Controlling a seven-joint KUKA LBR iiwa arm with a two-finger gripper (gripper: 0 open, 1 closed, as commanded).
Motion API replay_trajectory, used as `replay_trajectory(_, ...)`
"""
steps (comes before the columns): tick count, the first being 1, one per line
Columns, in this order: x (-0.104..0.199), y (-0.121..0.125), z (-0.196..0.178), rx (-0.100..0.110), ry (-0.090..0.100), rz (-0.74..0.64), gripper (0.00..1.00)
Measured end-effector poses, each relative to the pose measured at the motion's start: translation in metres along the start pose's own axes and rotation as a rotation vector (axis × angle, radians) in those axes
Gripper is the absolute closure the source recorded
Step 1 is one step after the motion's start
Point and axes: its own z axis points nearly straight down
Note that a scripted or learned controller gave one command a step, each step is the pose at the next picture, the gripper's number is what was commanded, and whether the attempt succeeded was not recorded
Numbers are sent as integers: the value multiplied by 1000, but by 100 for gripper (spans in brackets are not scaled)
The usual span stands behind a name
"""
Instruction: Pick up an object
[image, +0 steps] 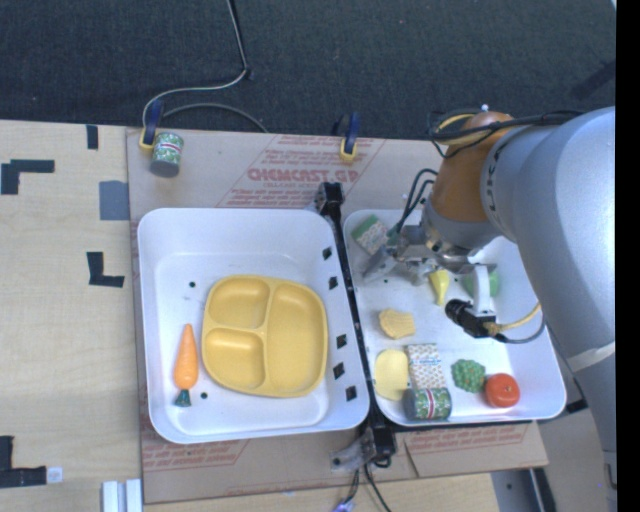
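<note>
Here, gripper (385, 258) low in right bin (520, 405) — green-white packet (369, 234) just beside — grip unclear.

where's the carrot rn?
The carrot lies in the left bin, along its left side, just beside the yellow divided plate.

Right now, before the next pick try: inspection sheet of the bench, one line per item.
Surface: two white bins side by side on cardboard; left bin, right bin.
Job's things: right bin holds a tomato, broccoli, can, patterned box, yellow pieces.
Clutter: left bin holds a yellow divided plate and a carrot; a small can sits on the cardboard outside.
Grippers: claw low in the right bin's upper left; finger state unreadable.
Cables: black cable across the dark floor; yellow cable by the wrist.
Surroundings: dark carpet above, wood bench at left.
</note>
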Motion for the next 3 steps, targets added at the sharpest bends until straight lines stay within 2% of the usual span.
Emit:
replay_trajectory(1, -4, -39, -1, 0, -1, 1, 0)
replay_trajectory(2, -7, -111, -1, 0, -1, 2, 0)
replay_trajectory(3, -7, -55, -1, -2, -1, 1, 0)
